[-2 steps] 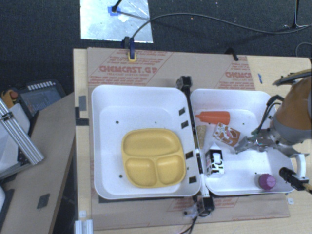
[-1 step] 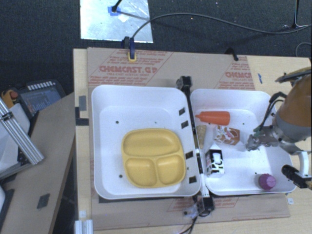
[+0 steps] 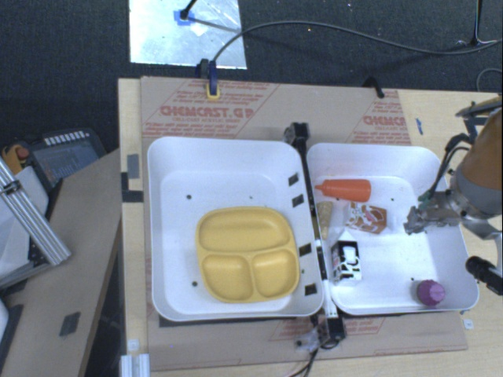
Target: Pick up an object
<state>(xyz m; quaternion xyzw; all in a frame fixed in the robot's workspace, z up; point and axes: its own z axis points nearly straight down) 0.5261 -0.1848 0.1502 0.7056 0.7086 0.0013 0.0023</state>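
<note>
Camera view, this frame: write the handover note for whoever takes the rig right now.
Gripper: over the right bin near its right wall; nothing visible between its fingers.
Right bin holds an orange carrot-like toy, a brown-and-white packet, a black-and-white carton and a purple item.
Left bin holds a yellow divided tray.
Done: no pick yet.
Left: grasp and lift one object.

"CHEMCAST" printed in red on brown protective sheet (image 3: 267, 104), repeated (second print top right, partly cut); nothing else legible.

Yellow tray (image 3: 246, 252), orange carrot (image 3: 344, 188), purple ball (image 3: 430, 292)
</note>
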